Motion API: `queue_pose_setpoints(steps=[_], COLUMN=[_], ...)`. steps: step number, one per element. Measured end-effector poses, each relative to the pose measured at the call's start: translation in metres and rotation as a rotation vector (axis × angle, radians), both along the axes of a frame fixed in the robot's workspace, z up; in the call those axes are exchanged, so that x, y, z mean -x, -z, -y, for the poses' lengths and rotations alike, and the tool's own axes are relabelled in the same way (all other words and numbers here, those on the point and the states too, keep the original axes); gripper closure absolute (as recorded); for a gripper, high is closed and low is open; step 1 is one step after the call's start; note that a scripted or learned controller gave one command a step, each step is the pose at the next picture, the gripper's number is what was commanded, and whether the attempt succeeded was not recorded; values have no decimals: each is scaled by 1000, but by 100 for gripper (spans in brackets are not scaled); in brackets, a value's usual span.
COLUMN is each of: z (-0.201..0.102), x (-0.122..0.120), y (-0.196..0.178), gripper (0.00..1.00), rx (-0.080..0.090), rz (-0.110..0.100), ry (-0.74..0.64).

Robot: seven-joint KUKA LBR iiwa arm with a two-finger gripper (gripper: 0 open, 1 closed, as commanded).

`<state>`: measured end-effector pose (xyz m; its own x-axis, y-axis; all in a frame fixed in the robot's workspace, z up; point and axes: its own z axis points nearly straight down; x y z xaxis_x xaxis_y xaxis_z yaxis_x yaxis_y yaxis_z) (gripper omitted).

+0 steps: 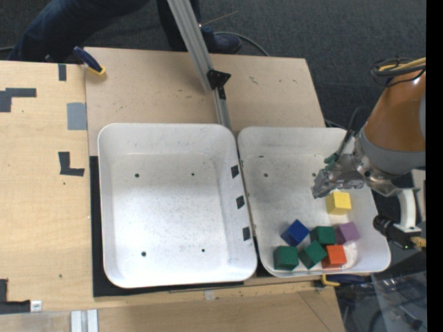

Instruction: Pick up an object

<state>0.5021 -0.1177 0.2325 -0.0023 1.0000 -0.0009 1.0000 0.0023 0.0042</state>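
Green block [285,257], orange block [336,255] and others clustered at near edge of right bin [277,151]. Yellow block [340,201] just far of cluster, right under gripper [324,184]; finger spread impossible to tell. Likely light, rigid, smooth; best pinched across flat opposite faces.

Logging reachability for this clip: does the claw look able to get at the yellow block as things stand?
Probably yes. The claw hangs in the right bin just up-left of the yellow block, which sits apart from the other blocks, with nothing on top of it.
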Motion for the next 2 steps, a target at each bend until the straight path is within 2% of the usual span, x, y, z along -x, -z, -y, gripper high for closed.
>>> queue_pose_setpoints(steps=[1,2], z=[0,-49], x=[-1,-14], y=[-16,-6], gripper=[100,100], rx=[-1,-2], rz=[-3,-7], ry=[1,-3])
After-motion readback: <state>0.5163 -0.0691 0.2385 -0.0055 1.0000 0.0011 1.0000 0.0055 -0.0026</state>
